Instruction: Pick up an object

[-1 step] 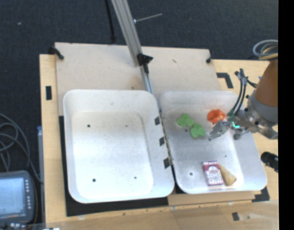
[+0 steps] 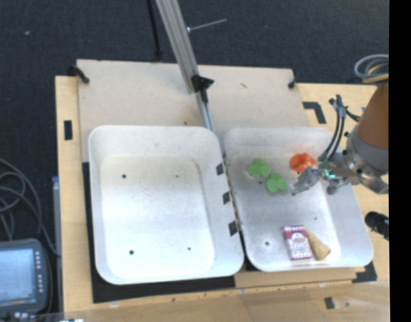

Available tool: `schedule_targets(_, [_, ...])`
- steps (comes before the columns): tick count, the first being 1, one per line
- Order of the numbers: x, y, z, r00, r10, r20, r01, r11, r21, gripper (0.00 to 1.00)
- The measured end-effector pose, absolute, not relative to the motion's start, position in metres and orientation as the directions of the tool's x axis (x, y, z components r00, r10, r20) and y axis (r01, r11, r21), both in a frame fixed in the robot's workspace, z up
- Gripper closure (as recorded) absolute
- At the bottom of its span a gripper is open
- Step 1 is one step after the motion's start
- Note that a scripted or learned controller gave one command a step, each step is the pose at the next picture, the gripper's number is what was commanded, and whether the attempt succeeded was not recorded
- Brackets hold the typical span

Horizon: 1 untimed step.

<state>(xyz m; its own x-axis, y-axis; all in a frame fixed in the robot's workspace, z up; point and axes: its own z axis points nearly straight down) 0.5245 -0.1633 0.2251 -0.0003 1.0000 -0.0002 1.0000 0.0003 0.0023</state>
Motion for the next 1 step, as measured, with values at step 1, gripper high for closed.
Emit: schedule_targets(1, [0.5312,-0.1692,0.1672,0.001,1.000,-0.001,1.000,-0.001,-0.004,0.00])
